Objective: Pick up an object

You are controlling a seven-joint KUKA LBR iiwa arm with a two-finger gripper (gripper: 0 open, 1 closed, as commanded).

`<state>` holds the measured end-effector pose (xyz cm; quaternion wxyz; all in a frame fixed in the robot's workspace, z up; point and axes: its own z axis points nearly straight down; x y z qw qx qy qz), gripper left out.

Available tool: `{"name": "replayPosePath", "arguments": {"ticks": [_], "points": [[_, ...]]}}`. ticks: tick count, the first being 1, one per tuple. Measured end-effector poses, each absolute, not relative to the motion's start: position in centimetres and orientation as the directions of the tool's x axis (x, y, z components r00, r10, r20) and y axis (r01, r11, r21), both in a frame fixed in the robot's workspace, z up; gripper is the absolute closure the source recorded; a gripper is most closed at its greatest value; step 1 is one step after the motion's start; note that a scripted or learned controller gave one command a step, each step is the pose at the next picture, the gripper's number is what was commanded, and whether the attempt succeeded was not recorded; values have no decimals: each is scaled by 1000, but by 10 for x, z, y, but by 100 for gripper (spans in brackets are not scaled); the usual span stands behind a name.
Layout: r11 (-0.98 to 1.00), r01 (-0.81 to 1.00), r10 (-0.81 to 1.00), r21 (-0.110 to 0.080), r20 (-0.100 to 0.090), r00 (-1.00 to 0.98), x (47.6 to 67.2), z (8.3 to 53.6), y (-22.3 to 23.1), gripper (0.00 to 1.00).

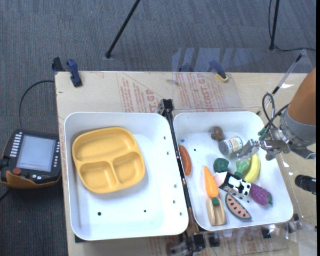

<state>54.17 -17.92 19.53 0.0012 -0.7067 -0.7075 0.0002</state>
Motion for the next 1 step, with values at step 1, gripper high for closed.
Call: {"name": "replayPosePath", "arguments": {"ticks": [1], "points": [[-188,982,982,15,11,188,529,96,-117,0]]}}
